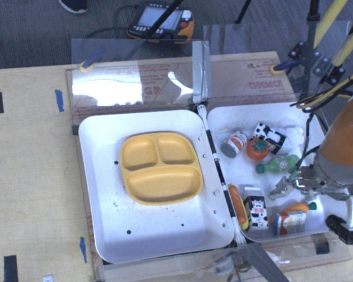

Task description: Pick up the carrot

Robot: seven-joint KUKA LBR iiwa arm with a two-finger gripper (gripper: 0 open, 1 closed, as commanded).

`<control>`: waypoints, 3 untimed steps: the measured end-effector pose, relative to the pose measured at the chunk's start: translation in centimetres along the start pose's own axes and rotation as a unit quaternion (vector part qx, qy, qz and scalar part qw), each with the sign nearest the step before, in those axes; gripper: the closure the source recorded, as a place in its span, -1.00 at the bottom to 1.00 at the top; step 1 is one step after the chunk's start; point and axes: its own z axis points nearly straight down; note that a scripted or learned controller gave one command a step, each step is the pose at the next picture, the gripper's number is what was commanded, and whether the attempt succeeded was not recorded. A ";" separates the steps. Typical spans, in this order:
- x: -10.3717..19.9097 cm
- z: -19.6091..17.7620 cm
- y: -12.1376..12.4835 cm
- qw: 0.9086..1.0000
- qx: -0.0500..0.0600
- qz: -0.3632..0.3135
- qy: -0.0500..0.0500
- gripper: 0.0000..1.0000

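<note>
We judged the task barely begun. The carrot (258, 149), an orange toy with a green top, lay in the upper middle of the right bin (297, 120), touching a green piece (277, 165) below it and just beside a small can (233, 144) and a black-and-white toy (268, 136). The tool (289, 183) hung over the same bin, lower and to the right of the carrot, near it but apart. Its metal fingers looked slightly spread, yet we could not tell for certain how far open they stood, and we saw nothing between them. So the reach to the carrot, the closing and the lift all remained to do.

Along the bin's lower part lay a hot dog (236, 202) against the divider, a small carton (256, 211) beside it and a bottle (297, 217) on its side. The left bin (101, 193) held a yellow divided plate (161, 167).

Both bins sat on a pale wooden surface (32, 180) with black and blue tape marks. Behind them stood clear panels and cardboard; beyond, on a grey carpeted floor, lay a handheld controller (160, 21) among tripod legs.
</note>
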 end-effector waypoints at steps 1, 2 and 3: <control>-0.1 -1.1 0.1 1.000 -0.002 0.001 -0.001 1.00; -5.1 -0.1 0.8 0.993 -0.001 -0.114 -0.002 1.00; 3.4 -0.1 -0.4 0.987 -0.002 -0.160 0.001 1.00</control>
